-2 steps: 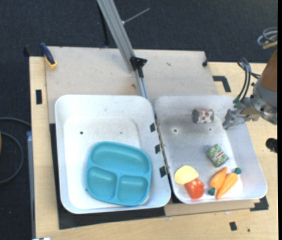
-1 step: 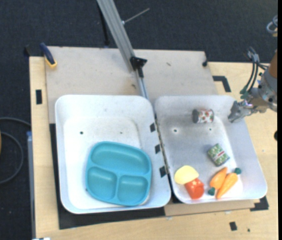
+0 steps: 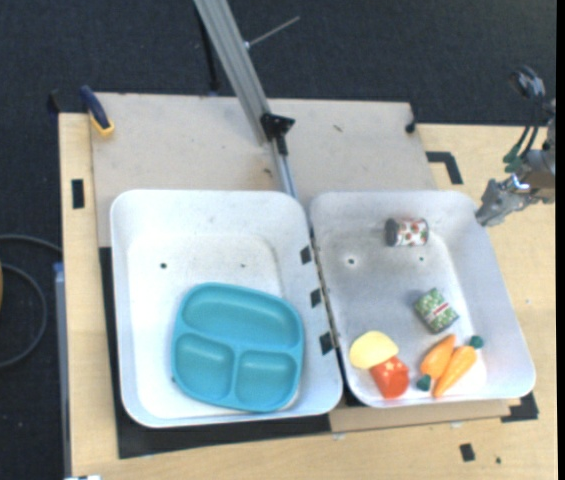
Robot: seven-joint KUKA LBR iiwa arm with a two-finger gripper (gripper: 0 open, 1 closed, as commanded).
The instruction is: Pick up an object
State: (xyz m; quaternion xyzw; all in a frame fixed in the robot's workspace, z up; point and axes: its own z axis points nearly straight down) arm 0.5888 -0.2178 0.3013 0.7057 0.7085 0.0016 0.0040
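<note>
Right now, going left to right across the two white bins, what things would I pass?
Blue divided plate → yellow-and-red toy → small can → green block → orange carrots → the claw by the right bin's far corner.

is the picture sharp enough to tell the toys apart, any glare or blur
Camera view: even overhead light, with soft shadows; the white bins look bright but not blown out. Focus is soft, so the carrots and the blue tray read clearly, while the print on the small can is too blurred to read. The pincer at the right edge is small and indistinct.
</note>
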